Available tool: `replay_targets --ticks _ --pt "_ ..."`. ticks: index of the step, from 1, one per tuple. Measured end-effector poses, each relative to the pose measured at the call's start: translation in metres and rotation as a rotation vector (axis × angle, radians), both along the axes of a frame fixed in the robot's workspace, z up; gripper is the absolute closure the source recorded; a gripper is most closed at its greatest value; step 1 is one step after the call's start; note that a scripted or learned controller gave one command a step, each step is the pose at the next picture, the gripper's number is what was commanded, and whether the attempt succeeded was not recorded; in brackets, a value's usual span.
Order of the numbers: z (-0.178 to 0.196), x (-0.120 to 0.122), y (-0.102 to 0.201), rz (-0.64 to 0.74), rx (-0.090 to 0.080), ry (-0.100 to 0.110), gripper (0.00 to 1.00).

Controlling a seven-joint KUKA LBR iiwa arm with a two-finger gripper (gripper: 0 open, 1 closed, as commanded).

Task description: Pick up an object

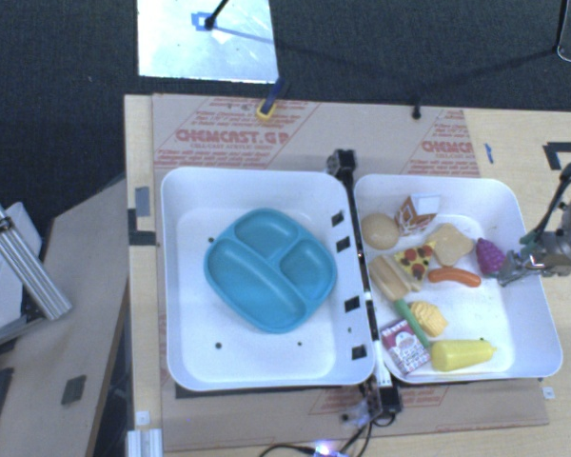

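The right white bin point(528, 208) holds several toy foods. Among them are purple grapes point(489, 255), an orange sausage point(454, 276), a pizza slice point(414, 258), a tan roll point(379, 230) and a yellow pepper point(462, 353). My gripper point(514, 268) reaches in low over the bin's right side, just right of the grapes and very close to them. Nothing visibly hangs from it.
The left white bin point(186, 208) holds a blue divided plate point(269, 269). A black divider with clips point(354, 255) runs between the bins. Also in the right bin are a red box point(404, 344), a corn piece point(428, 317) and a toast slice point(449, 244).
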State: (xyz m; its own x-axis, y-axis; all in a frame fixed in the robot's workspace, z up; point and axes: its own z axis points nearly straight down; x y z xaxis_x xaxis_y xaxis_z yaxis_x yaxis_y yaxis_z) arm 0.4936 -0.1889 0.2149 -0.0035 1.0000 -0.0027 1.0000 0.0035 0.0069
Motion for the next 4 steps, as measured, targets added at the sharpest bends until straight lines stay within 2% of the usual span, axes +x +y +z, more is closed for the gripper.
replay_targets --ticks 1,3,4 --pt "0.010 0.001 0.000 0.001 0.001 0.003 1.00" --pt "-0.007 -0.002 0.105 0.006 0.005 0.006 1.00" --pt "0.012 -0.003 0.160 0.007 0.004 0.004 1.00"
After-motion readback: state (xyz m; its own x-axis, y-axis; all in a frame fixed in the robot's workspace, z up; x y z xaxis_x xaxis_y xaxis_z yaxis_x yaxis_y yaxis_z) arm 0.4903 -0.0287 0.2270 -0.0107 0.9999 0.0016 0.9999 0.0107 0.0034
